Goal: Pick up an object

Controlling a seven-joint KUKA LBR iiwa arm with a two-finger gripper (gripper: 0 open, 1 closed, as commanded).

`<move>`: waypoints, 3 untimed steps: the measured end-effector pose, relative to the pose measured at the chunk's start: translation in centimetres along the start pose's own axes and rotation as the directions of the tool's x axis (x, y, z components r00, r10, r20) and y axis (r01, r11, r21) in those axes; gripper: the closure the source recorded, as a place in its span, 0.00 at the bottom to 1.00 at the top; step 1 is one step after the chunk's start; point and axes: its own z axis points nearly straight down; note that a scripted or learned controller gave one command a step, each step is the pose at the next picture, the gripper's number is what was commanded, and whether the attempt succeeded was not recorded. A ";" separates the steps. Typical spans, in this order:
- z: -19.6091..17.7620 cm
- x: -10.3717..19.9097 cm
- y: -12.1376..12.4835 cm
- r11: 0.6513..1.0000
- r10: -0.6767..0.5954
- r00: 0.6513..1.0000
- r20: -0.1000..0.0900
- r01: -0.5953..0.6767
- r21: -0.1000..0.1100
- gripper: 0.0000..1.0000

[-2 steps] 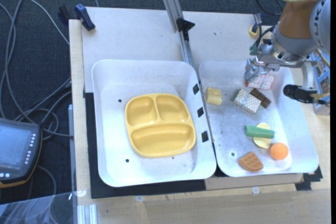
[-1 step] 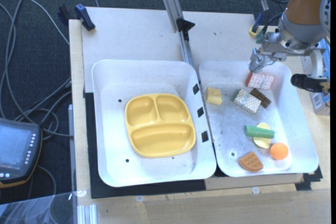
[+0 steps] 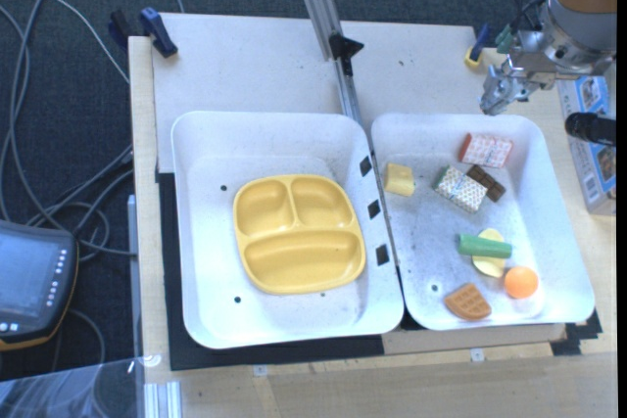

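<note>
So the gripper [image 3: 502, 96] is hanging up at the far right, just past the far rim of the right bin [image 3: 554, 210], with nothing between its fingers. Whether it's released or clenched I honestly can't tell; it's too small and glinty.

Looks to me like we're sitting at the approach stage, nothing picked yet. Next move is probably choosing a target, swinging in over the bin and dropping down.

Candidates are all lying in the right bin:
- pinkish speckled block [image 3: 486, 150], far side, nearest the gripper
- white patterned block [image 3: 459, 188] touching a dark brown bar [image 3: 486, 182]
- pale yellow cube [image 3: 399, 179] by the left wall
- green stick [image 3: 485, 246] lying on a yellow slice
- orange ball [image 3: 521, 283] (round, likely rolling away)
- waffle-textured brown wedge [image 3: 468, 301]

The left bin [image 3: 196, 210] is holding a glossy yellow divided plate [image 3: 298, 233].
</note>
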 end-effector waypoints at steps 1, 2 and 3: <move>1.3 4.5 -0.2 1.000 -0.003 1.000 -0.003 0.003 0.010 1.00; 0.9 10.1 -0.7 1.000 -0.005 1.000 -0.005 0.005 0.009 1.00; 1.5 14.5 -1.2 1.000 -0.004 1.000 -0.004 0.004 0.011 1.00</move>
